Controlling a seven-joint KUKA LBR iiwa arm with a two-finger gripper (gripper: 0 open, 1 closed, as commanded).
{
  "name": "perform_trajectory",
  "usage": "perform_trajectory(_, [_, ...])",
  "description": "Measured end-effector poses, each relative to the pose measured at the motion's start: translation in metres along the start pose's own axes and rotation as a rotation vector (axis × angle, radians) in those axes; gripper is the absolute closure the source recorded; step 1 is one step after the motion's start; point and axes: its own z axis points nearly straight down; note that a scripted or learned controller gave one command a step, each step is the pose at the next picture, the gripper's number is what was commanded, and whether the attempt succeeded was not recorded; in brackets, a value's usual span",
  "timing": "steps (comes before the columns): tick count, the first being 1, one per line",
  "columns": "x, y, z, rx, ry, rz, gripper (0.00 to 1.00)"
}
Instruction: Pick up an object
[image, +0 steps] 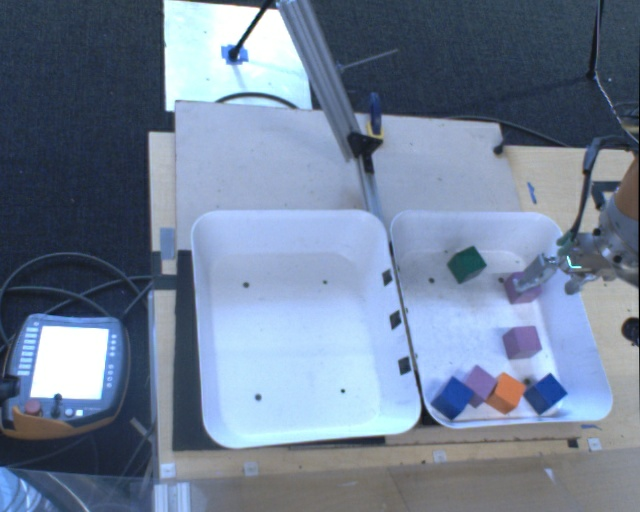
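Note:
The right bin (420, 330) holds several small cubes. A green cube (466, 264) lies near its back. A purple cube (521, 289) sits by the right wall, and my gripper (546, 268) reaches in from the right directly over its upper right corner, touching or nearly touching it. I cannot tell whether the cube is gripped. Another purple cube (521, 341) lies farther forward. Along the front wall sit a blue cube (452, 396), a lilac cube (481, 383), an orange cube (505, 392) and a second blue cube (545, 392).
The left bin (215, 300) stands beside the right one, sharing a raised middle rim. A slanted metal pole (325, 80) crosses the back of the bench. A teach pendant (65, 375) lies off the bench at the left.

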Motion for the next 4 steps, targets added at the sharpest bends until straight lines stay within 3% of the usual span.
perform_trajectory(1, [0.0, 0.001, -0.002, -0.004, -0.001, -0.001, 0.0])
perform_trajectory(4, [0.003, -0.003, 0.117, -0.001, -0.001, 0.001, 0.0])
